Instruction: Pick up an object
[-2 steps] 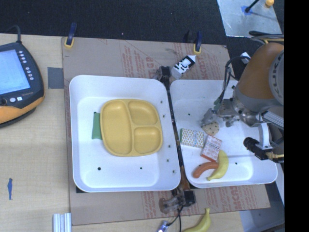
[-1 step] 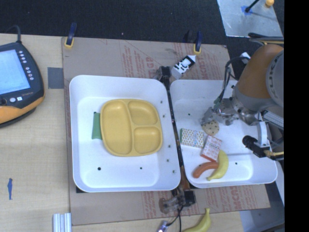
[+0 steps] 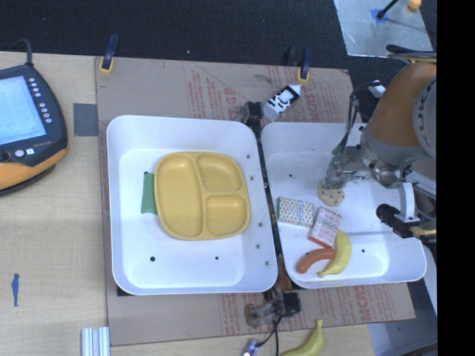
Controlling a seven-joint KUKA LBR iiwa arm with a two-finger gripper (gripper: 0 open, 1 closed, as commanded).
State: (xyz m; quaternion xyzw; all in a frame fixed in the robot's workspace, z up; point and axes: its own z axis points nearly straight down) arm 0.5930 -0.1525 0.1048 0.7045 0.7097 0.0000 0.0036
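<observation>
Far left of the claw, a pendant with an orange rim lies on the desk. A grey tape patch sits just beside it, nearer the claw. A cardboard sheet is held by a blue clamp up and far left, and a second clamp above the claw. Well below the claw lies a banana; far down-left, a silver rail.
</observation>
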